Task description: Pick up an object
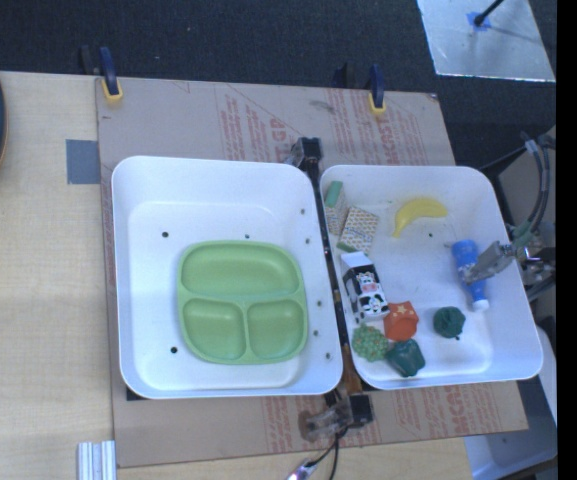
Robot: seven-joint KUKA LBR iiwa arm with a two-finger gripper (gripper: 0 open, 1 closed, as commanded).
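Objects for pickup lie in the right white shallow bin (488, 193), at centre right of the frame. A yellow banana-shaped toy (419, 211) rests near the bin's upper middle. A blue cylindrical tube with a white cap (469, 270) lies toward the right wall. A dark green round object (449, 321) sits below the tube. An orange-red block (401, 321), a light green knobbly piece (369, 343) and a dark teal lump (406, 358) cluster close together at the lower left of the bin. A black-and-white patterned box (365, 287) lies along the left wall, with a checkered tan card (359, 229) and a small pale green piece (333, 193) above it.

The tool (496, 260) is at the right edge of the bin, just beside the blue tube; whether it is wide or narrow cannot be told.

The left white shallow bin (138, 268) holds a light green three-compartment plastic tray (241, 301). Both bins rest on a cardboard sheet (248, 118) on the wooden surface (28, 318).
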